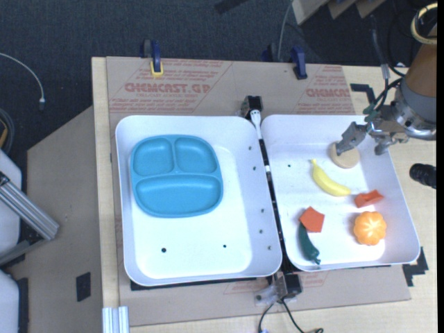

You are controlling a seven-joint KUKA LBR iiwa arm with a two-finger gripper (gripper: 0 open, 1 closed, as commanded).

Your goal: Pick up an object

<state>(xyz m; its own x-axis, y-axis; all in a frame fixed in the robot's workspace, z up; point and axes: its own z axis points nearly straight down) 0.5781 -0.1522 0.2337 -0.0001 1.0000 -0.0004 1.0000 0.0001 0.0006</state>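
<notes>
The right bin [291, 144] holds a yellow banana [329, 180], a tan round piece [345, 160], a small red block [368, 198], an orange fruit [369, 227], an orange-red cube [313, 219] and a dark green pepper [309, 245]. My gripper [364, 141] hangs over the far right part of this bin, just above and to the right of the tan piece. Its fingers [347, 139] are spread apart, and nothing is between them. One finger partly overlaps the tan piece's top edge.
A blue divided plate [177, 175] lies in the left bin [208, 255]. A ridge with black fittings [267, 179] separates the two bins. Blue clamps [154, 54] hold the board at the far edge. The arm enters from the right.
</notes>
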